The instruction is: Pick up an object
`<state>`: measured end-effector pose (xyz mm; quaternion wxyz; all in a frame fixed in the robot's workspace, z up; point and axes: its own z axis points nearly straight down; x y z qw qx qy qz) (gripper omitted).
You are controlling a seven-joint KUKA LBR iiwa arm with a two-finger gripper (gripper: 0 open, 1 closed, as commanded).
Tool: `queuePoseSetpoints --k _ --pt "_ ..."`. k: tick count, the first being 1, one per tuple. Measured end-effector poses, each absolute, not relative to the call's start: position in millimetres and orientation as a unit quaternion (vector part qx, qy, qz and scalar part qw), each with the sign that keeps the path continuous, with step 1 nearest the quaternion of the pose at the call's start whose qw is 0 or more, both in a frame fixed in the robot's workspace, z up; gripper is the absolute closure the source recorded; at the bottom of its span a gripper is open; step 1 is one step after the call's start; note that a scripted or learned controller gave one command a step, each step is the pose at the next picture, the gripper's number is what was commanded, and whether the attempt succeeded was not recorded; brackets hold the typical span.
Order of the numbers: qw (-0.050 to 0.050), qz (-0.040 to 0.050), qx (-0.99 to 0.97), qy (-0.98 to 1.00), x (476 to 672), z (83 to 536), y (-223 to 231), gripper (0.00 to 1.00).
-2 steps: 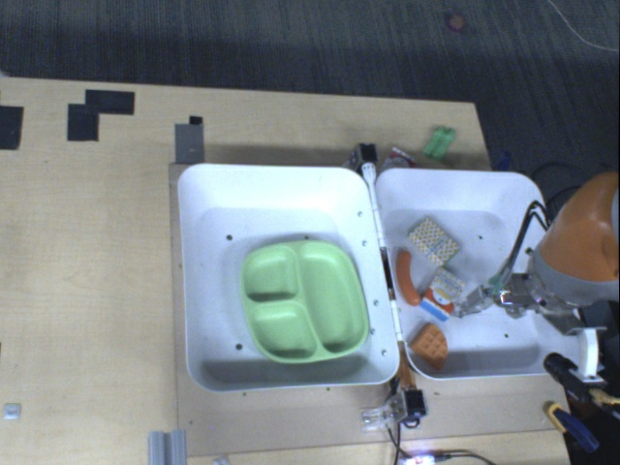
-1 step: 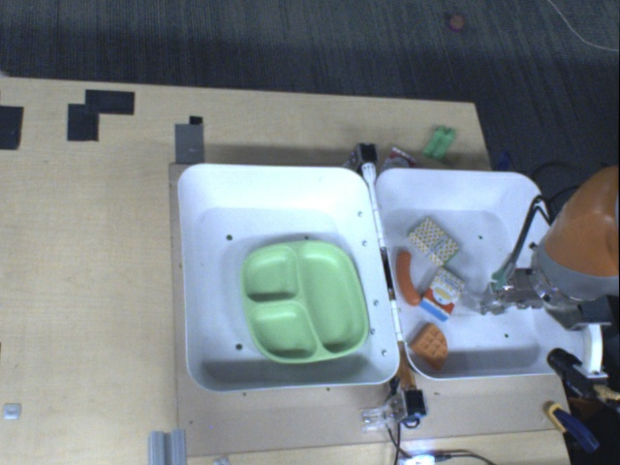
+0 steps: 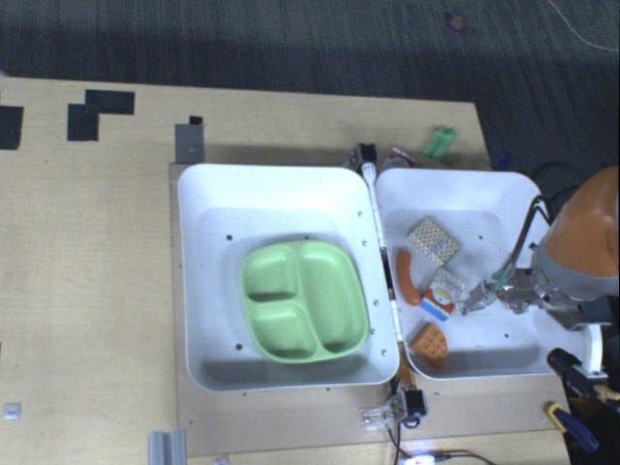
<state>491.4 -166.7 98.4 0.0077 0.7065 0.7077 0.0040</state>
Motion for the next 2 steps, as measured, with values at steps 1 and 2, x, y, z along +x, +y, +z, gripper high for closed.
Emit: queuePoseSetpoints --k 1,2 --pt "0.009 0.0053 0.706 0.708 492.9 109.0 -166.3 1.00" --pt "0.009 0.0052 0.706 0.708 492.8 108.9 -166.2 0.00"
